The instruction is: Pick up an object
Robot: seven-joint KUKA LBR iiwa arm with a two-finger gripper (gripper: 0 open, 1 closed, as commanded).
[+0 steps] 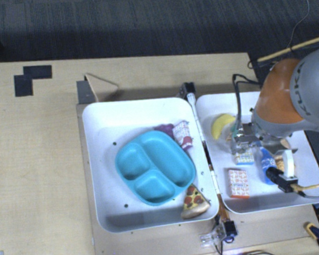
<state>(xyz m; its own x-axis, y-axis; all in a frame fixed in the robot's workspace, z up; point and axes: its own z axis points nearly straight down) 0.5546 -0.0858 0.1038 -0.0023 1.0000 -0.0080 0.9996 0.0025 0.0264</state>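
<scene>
White plastic, two shallow bins side by side on a tan bench.

Left bin [98,158]: one blue divided plate [155,166], lying across the middle, its long axis running from the bin's far-left toward its near-right. A crumpled purple-and-white wrapper [181,133] touches the plate's far-right edge. A toy pizza slice [194,201] sits at the near-right corner, just beside the plate.

Right bin [300,194]: a yellow ball [222,125] near the far-left corner; a small red-and-white packet [239,182] toward the near edge; a blue-and-white item [268,161] right of the packet, partly under the arm.

Arm: grey with an orange band, reaching in from the right over the right bin. Gripper [241,141] hangs low between ball and packet. Whether its jaws are apart or together cannot be told; nothing is seen held.

Judged relation: the ball lies just beyond the gripper toward the far-left corner, the packet just on its near side. Either is the closest candidate; everything in the left bin is well apart.
</scene>
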